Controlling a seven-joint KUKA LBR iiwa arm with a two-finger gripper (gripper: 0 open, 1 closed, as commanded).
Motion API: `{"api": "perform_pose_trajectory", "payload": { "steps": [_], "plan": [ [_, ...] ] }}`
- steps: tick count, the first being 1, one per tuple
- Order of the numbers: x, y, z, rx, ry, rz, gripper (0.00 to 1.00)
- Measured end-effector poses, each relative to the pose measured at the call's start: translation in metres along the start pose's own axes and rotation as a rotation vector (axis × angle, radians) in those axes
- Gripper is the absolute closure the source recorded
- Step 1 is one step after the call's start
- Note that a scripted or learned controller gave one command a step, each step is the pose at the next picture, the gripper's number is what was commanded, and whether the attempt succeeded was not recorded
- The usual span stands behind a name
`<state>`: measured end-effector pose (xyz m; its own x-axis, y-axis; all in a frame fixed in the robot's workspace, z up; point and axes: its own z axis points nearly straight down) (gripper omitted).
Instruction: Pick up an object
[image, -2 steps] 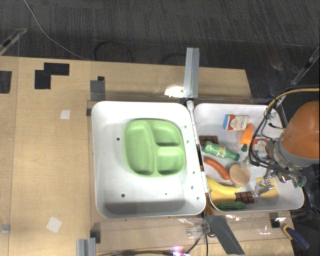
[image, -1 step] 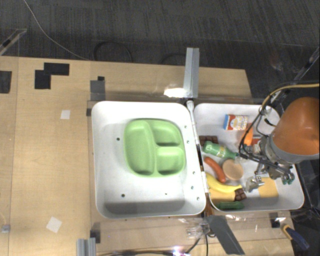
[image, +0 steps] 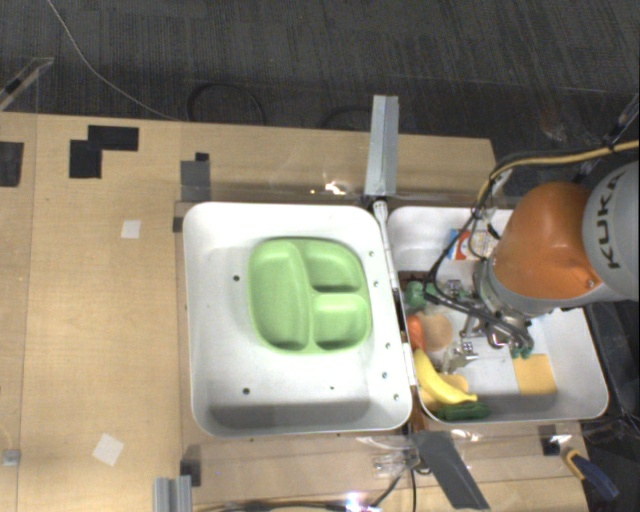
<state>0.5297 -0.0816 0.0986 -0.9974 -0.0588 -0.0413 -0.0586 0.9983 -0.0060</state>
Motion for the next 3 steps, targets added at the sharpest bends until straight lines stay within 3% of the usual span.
{"api": "perform_pose_trajectory", "payload": {
  "steps": [1, 2, 3],
  "plan": [
    [-0.058, -0.093, -0.018, 0.000, 0.028, 0.137, 0.00],
    [-0.098, -0.090, 0.015, -0.002, 0.028, 0.102, 0.00],
    [-0.075, -0.051, 0.013, -0.003, 0.029, 0.098, 0.00]
  ]
}}
